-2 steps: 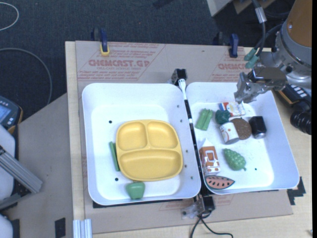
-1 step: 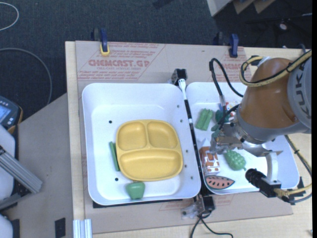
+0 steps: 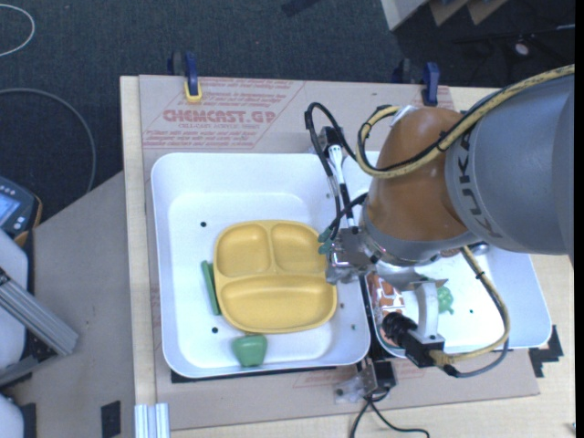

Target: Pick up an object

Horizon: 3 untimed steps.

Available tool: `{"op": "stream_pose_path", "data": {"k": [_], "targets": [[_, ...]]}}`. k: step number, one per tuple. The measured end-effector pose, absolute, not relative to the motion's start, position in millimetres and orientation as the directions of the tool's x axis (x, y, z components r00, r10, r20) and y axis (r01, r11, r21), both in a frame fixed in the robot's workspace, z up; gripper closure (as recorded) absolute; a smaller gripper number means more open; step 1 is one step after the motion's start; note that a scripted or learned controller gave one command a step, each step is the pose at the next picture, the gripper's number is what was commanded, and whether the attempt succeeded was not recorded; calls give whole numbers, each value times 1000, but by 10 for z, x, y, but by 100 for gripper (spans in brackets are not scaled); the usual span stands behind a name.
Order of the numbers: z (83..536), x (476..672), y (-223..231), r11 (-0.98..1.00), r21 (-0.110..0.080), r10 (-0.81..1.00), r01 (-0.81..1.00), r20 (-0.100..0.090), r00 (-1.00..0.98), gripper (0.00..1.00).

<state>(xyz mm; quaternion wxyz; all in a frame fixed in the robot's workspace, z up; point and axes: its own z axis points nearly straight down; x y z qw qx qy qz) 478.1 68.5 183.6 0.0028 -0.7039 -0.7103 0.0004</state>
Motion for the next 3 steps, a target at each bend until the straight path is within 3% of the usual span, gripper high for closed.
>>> {"op": "stream_pose_path", "data": {"k": [1, 2, 3], "targets": [[3009, 4992, 281, -2, 15, 1000, 1000, -1, 2, 100], [3849, 4788, 1282, 13, 10, 1000, 1000, 6, -13, 100], [1757, 4767, 753, -7, -18, 1000, 1000, -4, 7, 100]]}}
